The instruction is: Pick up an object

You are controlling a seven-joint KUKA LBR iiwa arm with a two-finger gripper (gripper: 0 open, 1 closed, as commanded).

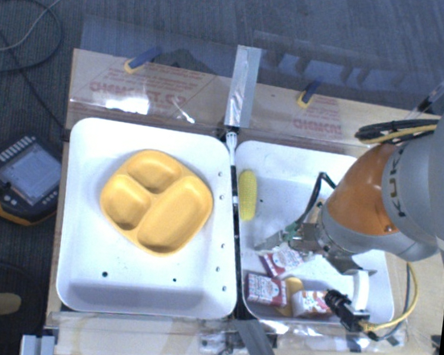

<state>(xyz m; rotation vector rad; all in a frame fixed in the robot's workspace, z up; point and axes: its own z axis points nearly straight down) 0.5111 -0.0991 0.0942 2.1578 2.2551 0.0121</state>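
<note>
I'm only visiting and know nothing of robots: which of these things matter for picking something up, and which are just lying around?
For the job:
arm
right bin
corn cob
red packets
yellow tray
left bin

Lying about:
handheld controller
cables on the floor

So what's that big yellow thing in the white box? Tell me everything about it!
The yellow tray looks like a smooth plastic plate with three hollow sections: two smaller ones at the upper left and one larger at the lower right. Its edges are rounded and nothing sits in its hollows. It lies flat, open side up and turned a little, near the middle of the left bin, resting on the bin's white floor. It touches nothing else.
</note>
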